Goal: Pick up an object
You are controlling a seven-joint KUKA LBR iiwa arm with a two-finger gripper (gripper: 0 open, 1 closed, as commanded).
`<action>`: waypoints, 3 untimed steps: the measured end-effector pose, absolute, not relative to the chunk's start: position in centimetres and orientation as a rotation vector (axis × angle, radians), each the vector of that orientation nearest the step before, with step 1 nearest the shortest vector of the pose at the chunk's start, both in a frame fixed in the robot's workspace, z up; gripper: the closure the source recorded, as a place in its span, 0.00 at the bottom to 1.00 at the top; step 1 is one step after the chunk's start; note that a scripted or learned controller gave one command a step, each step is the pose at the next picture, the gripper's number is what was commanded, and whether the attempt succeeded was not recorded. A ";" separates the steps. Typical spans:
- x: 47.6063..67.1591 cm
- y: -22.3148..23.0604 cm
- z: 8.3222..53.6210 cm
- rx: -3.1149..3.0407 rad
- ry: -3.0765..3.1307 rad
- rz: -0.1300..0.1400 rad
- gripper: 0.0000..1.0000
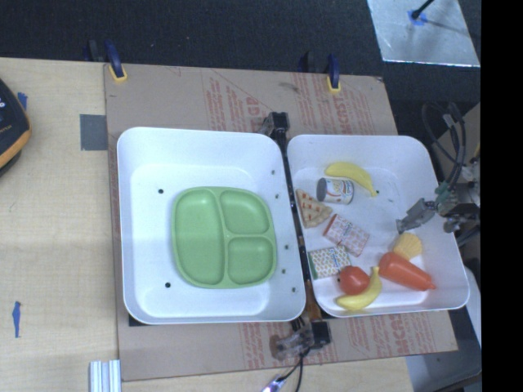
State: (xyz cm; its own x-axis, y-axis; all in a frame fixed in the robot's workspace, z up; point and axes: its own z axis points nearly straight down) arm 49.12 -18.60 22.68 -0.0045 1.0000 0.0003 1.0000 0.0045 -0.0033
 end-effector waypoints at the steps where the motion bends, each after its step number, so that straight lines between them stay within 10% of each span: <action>1: 47.5 -18.2 9.1 -2.214 -2.226 0.004 0.00; 2: 47.5 -18.3 10.1 -2.209 -2.229 0.006 1.00; 3: 47.6 -18.3 10.1 -2.210 -2.230 0.006 0.00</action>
